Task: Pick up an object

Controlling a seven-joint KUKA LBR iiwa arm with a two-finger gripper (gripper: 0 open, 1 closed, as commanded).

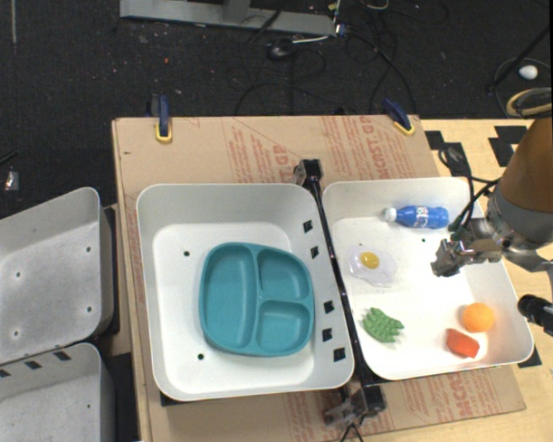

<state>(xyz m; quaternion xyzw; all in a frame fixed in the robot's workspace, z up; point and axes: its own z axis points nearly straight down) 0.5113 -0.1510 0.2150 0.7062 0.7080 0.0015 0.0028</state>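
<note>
The right bin (pixel 417 369) held five small things on its white floor. A blue bottle (pixel 419 217) with a white cap lay on its side near the far wall. A fried egg toy (pixel 370 262), white with a yellow yolk, sat close to the left wall. A green leafy piece (pixel 383 324) lay nearer the front, left of centre. An orange ball (pixel 478 316) rested toward the front right corner, and a red-orange piece (pixel 462 343) lay just beside it, nearer the front wall.

The gripper (pixel 448 258) hung over the right part of that bin, between the bottle and the orange ball, apart from both. Nothing showed between its fingers; whether they were open or closed could not be told from this slant.

The arm (pixel 529 189) came in from the right, its orange band visible above the grey wrist.

The left bin (pixel 168 219) carried a teal divided plate (pixel 257 300) with three compartments, lying flat in the middle.

Both bins stood side by side on a brown cardboard-covered worktop (pixel 256 139), held at the far edge by two clamps (pixel 162 120). Around it lay dark speckled floor (pixel 54 78) with loose cables (pixel 360 22). Two more white trays (pixel 43 269) sat off to the left of the worktop.
</note>
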